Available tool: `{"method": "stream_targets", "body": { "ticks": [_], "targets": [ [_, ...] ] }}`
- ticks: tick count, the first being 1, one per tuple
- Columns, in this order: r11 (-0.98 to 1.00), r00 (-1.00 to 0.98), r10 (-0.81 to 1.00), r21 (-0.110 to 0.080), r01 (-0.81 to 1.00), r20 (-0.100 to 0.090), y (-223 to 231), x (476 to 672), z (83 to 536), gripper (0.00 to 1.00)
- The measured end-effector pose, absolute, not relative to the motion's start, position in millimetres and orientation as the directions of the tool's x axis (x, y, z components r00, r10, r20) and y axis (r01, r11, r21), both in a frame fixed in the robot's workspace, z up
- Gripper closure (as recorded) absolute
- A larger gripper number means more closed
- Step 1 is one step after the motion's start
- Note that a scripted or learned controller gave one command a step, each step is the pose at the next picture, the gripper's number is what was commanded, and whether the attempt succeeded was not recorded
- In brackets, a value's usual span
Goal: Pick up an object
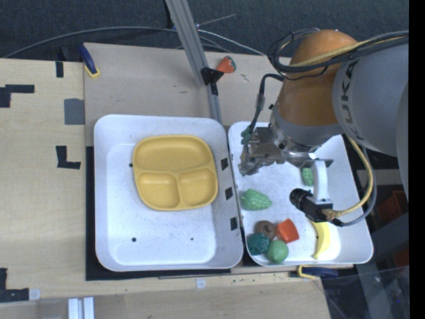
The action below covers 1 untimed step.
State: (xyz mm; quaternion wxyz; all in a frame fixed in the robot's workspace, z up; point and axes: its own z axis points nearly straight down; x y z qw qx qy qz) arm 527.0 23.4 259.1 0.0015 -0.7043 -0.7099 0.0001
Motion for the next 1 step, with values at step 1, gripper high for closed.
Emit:
{"method": "stream_targets", "body": {
  "ticks": [1],
  "targets": [
    [0.007, -0.007, 1.000, -0.005, 1.000, 0.001, 75.6, 520.2, 237.2, 1.00]
  ]
}}
